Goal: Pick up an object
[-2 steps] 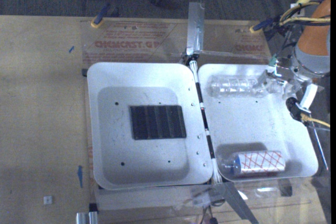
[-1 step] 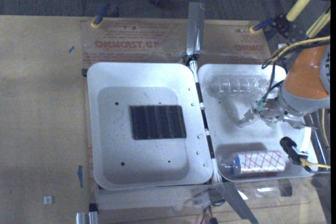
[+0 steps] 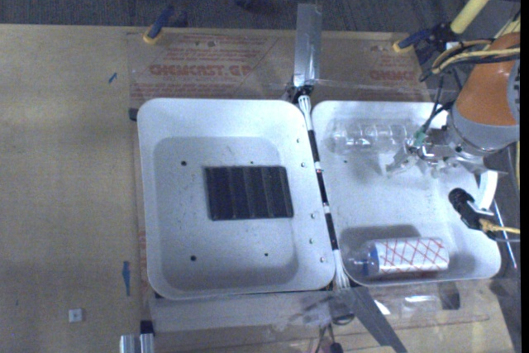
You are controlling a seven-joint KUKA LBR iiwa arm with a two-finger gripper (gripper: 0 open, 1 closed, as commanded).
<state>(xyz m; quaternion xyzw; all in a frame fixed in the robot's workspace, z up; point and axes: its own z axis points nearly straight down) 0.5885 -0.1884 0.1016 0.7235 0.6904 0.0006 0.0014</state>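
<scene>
Beneath my gripper [image 3: 411,153] lies the right shallow white plastic bin [image 3: 355,202]; whether it is clenched I cannot tell. Just beside it rests a clear plastic bottle [image 3: 368,136], on a tan wooden bench [image 3: 66,178]

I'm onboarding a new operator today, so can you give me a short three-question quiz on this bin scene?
1. True or false: the dark ribbed panel lies in the left bin.
2. Which object is nearest the gripper? A) the clear plastic bottle B) the red-and-white patterned cylinder C) the dark ribbed panel
3. Fill in: the red-and-white patterned cylinder lies near the ____ edge of the right bin.

Key: 1 true; 2 A; 3 near (bottom of the view).
</scene>
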